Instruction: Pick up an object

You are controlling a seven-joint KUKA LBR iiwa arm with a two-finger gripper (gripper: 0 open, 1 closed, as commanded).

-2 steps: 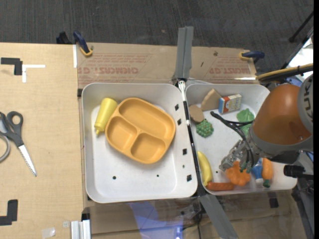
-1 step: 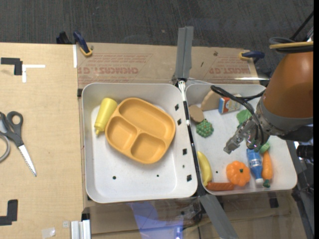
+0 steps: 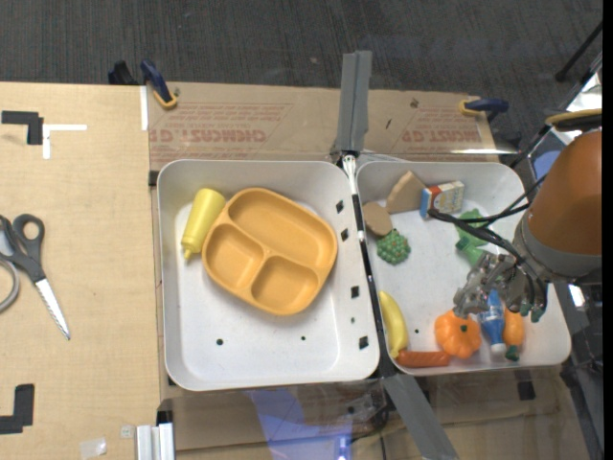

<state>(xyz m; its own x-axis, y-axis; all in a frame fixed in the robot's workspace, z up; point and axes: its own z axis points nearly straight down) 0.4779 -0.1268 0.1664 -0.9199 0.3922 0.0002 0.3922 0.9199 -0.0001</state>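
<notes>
My gripper (image 3: 495, 300) hangs low over the front right corner of the right bin (image 3: 431, 281). Directly under it is a small blue bottle-like object (image 3: 492, 327), partly hidden by the gripper body. An orange pumpkin toy (image 3: 456, 334) lies just left of that, and another orange piece (image 3: 514, 328) just right. A red pepper (image 3: 421, 358) and a yellow banana (image 3: 392, 321) lie along the bin's front left. Further back are a green broccoli (image 3: 393, 247), a tan disc (image 3: 377, 219), a wooden wedge (image 3: 406, 193), a small box (image 3: 444, 198) and a green piece (image 3: 470, 247).
The left bin (image 3: 172, 295) holds a yellow divided plate (image 3: 263, 249) and a yellow bottle (image 3: 201, 220) at its back left. Scissors (image 3: 29, 266) lie on the bench far left. Black cables run from the arm across the right bin's back right.
</notes>
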